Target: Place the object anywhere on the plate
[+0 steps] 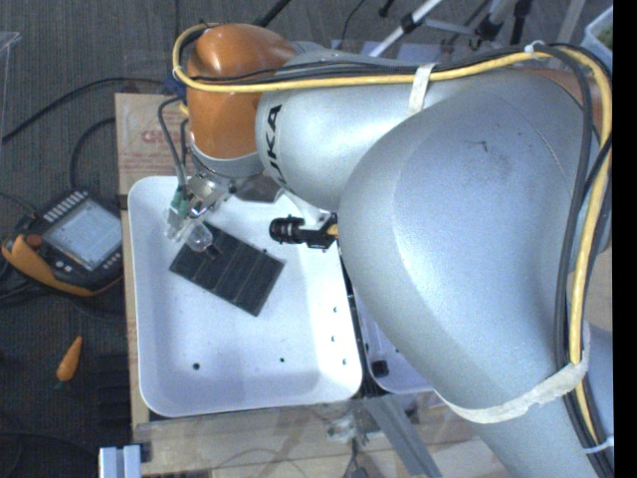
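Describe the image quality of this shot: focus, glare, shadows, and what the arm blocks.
Camera view: light is soft and even, with weak shadows inside the left white bin. The grey arm looms near the lens, slightly soft, with broad pale sheen, and covers most of the right bin. The claw above the dark ribbed plate is small and blurred, so its fingers are unreadable.

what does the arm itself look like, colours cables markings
The arm is bulky, rounded and glossy grey, with an orange band above the wrist. A yellow cable runs along it, fastened with pale straps. Dark lettering marks the grey shell beside the band. The gripper is small and metallic.
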Controlling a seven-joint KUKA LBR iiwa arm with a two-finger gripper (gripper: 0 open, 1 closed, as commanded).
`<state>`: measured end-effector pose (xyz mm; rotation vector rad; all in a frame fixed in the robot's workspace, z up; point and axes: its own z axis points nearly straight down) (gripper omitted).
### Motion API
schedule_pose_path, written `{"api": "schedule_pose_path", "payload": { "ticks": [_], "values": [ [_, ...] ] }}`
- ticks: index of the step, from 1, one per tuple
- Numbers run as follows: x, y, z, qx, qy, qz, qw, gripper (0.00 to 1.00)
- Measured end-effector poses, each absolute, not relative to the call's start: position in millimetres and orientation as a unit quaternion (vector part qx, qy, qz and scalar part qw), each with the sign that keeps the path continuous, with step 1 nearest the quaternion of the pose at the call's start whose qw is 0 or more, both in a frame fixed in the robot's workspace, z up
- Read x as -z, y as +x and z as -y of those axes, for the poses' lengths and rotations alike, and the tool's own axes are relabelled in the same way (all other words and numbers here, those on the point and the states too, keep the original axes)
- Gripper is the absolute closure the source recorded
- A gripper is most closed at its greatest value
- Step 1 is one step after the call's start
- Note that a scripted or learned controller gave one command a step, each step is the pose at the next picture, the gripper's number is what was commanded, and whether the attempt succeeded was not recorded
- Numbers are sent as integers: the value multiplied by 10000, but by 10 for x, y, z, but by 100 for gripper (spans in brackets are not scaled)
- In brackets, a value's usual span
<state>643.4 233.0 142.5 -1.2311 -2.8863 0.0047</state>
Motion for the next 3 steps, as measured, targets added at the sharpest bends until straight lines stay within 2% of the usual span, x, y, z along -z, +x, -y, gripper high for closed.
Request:
{"api": "schedule_pose_path", "payload": {
  "ticks": [1, 2, 3],
  "values": [
    [-1973, 6130, -2123, -8, -2173, 9761, 9, 100],
    [-2527, 5986, -2342, 12, 979, 9952, 1, 100],
    [-1651, 6103, -2341, 26, 4416, 8972, 4, 100]
  ]
}}
